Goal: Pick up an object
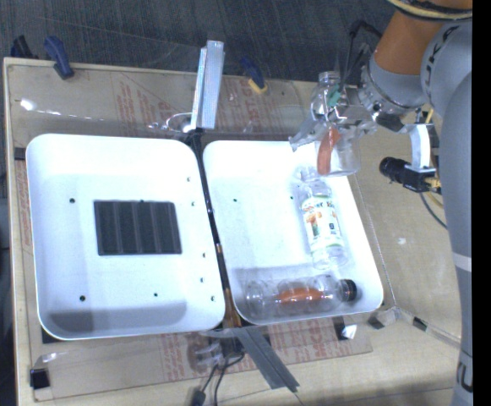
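My gripper (333, 132) hangs over the far right corner of the right bin (253, 184). It is shut on a small clear plastic container with an orange piece inside (330, 155), which is lifted off the bin floor and overlaps the bin's rim. Below it in the same bin lies a clear bottle with a white and orange label (322, 223), pointing front to back. A second clear bottle with a dark cap (300, 293) lies along the bin's front wall. A dark ribbed rectangular block (138, 227) rests flat in the middle of the left bin (51, 167).
An upright grey metal post (207, 87) stands behind the divider between the bins. Blue clamps (59, 56) grip the bench's far edge. Cables and a black fitting (406, 173) hang off the arm to the right of the right bin.
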Robot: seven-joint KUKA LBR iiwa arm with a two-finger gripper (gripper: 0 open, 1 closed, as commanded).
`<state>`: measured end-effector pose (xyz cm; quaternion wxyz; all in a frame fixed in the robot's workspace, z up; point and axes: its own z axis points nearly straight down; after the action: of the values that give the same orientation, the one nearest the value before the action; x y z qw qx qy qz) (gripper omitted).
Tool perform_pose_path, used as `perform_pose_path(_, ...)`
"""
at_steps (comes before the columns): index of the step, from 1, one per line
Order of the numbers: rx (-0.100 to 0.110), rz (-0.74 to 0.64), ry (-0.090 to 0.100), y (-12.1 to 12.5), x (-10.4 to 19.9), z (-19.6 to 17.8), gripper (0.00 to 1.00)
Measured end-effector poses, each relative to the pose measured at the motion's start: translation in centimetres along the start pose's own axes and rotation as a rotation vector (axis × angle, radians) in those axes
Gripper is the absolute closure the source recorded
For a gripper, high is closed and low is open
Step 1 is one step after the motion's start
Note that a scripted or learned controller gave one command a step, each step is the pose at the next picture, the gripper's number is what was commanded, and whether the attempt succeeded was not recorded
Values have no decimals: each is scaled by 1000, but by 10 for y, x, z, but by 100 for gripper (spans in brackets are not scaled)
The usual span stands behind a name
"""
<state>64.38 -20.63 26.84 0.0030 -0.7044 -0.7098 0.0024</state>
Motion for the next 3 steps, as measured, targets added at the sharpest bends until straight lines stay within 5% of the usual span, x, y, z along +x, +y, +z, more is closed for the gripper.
perform_pose_path(1, -1, -372, 0, -49, -3, 105, 0)
perform_pose_path(2, -4, -430, -2, -45, -2, 100, 0)
perform_pose_path(3, -5, -452, -2, -13, -4, 103, 0)
